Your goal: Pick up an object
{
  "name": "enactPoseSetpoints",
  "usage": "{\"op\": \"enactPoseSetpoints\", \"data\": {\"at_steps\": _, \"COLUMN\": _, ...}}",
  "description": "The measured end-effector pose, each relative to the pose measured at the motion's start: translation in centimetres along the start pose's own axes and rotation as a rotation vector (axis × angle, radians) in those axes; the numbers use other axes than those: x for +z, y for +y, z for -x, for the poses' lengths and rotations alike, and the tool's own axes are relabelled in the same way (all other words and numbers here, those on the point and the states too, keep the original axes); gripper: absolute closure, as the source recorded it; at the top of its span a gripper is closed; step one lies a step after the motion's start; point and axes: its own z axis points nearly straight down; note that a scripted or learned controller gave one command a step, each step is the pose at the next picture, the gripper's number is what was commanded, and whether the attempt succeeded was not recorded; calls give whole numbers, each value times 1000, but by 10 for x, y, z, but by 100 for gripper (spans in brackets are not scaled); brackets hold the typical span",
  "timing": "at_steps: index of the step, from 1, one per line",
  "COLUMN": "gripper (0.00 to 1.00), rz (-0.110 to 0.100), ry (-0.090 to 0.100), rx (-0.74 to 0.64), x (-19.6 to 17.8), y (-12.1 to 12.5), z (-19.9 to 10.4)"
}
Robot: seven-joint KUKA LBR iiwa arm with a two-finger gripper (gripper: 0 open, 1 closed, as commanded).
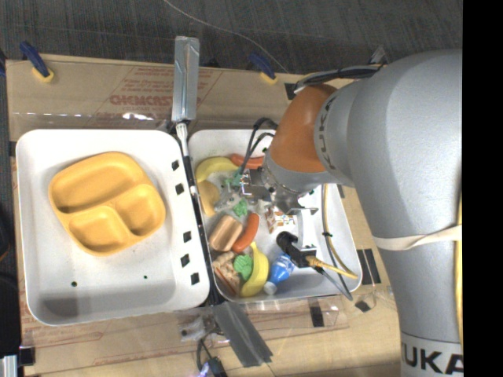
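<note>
The right bin (336,230) holds a heap of toy foods. Among them are a yellow banana (212,169), a hot dog bun (225,231), a red sausage (250,230), a green piece (244,265) and a blue piece (281,269). My gripper (253,197) is lowered into this bin over the middle of the heap, just right of a pale green piece (235,187). The wrist and its cables hide what lies under it. I see no object lifted clear of the pile.
The left bin (35,234) holds a yellow divided tray (106,201). A metal divider (185,77) runs between the two bins. The big grey arm (401,155) covers the right side of the right bin and the bench there.
</note>
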Motion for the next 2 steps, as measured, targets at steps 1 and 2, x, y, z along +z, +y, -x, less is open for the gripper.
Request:
{"op": "enactPoseSetpoints", "data": {"at_steps": 1, "gripper": 100, "rz": 0, "ry": 0, "rx": -4, "x": -10, "y": 0, "z": 0}}
{"op": "enactPoseSetpoints", "data": {"at_steps": 2, "gripper": 100, "rz": -3, "ry": 0, "rx": -7, "x": -19, "y": 0, "z": -1}}
